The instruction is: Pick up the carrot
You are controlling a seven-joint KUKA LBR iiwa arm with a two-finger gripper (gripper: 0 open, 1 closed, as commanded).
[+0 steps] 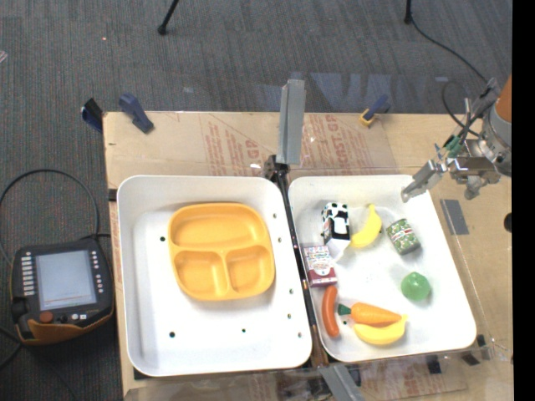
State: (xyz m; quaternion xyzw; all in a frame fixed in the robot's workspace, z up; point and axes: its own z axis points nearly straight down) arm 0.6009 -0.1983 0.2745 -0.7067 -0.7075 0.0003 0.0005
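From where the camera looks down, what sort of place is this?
Probably a robot lab or test bench: a teach pendant lies on carpet, two white bins sit on a board, and toy food such as a carrot fills one.

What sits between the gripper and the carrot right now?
In the camera view, the green can and the green ball lie roughly along the line from the gripper down to the carrot, with bare white bin floor around them.
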